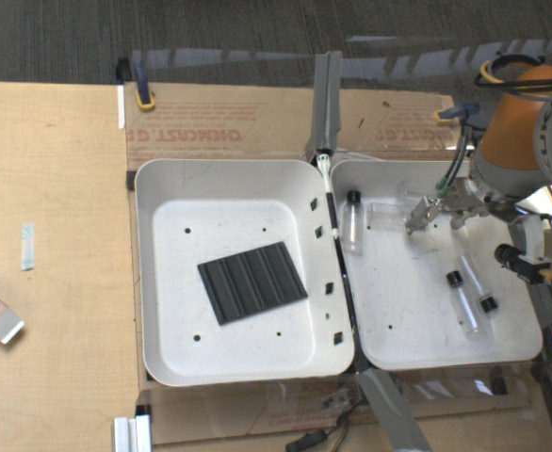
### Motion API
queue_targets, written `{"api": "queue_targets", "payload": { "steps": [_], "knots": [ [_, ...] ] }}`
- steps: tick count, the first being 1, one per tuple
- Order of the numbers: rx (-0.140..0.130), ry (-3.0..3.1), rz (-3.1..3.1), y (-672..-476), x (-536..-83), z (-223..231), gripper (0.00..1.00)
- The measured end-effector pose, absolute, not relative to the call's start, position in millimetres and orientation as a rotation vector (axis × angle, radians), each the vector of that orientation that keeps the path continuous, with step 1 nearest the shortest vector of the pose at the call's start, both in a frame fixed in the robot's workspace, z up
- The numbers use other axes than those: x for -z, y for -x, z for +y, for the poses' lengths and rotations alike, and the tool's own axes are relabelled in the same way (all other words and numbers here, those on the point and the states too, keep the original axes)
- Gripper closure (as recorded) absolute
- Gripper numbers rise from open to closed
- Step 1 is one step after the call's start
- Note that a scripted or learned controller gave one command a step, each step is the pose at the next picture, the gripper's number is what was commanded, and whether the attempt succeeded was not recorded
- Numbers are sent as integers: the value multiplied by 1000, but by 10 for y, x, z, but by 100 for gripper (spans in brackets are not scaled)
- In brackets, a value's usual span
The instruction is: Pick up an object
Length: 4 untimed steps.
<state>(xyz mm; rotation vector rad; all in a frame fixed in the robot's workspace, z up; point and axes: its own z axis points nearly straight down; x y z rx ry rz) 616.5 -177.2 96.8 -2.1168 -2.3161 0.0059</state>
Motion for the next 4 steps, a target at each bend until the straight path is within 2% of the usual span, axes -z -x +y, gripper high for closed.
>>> {"api": "queue_targets", "payload": {
  "steps": [1,2,3,4],
  "knots": [
    [-7,2116,-2315,-6163,-1039,-1776,100],
    [-8,2115,-2315,-6162,-1039,-1776,0],
    [-9,2115,-2314,-6162,-1114,-1782,100],
    [-9,2115,-2314,-6161,-1113,-1782,0]
  ]
}}
